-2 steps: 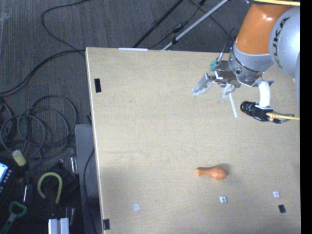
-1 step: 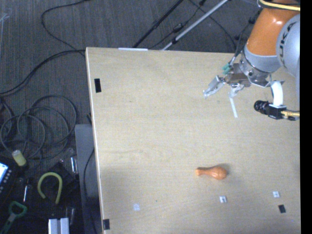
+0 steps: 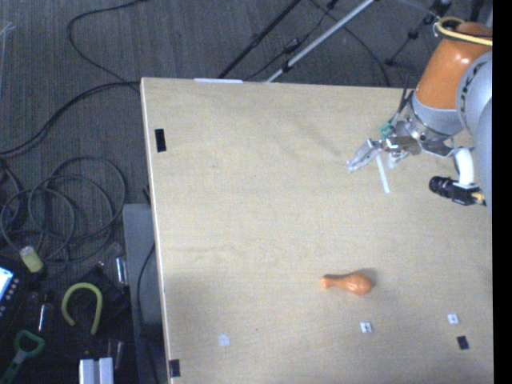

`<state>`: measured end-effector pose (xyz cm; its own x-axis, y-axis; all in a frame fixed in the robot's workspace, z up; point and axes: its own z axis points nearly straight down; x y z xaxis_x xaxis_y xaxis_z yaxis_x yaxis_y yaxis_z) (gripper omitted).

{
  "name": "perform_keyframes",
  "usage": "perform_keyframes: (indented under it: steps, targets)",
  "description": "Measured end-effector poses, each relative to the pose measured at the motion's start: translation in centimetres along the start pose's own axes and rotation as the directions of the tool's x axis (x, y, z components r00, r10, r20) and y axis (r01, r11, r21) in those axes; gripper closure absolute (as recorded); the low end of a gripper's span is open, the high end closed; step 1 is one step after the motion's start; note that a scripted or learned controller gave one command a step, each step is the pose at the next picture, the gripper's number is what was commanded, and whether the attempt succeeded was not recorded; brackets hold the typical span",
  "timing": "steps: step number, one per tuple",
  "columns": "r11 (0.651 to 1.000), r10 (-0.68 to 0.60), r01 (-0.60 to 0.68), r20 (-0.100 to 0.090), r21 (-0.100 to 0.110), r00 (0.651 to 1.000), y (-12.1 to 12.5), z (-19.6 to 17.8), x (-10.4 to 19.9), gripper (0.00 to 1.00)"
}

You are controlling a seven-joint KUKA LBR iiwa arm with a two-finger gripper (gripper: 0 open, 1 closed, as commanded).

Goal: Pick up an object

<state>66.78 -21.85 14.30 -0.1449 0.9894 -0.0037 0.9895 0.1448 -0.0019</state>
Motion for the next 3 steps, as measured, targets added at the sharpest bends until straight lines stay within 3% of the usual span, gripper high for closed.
perform_keyframes:
  steps: [1, 2, 3]
  targets:
    - [0.94, -0.341, 0.341, -0.001, -0.002, 0.94, 0.1, 5.9, -0.1, 0.0]
    - [0.94, -0.341, 0.341, -0.001, -0.005, 0.94, 0.2, 4.9, 0.0, 1.0]
    - [0.982, -0.187, 0.187, -0.004, -0.004, 0.982, 0.7, -2.6, 4.1, 1.0]
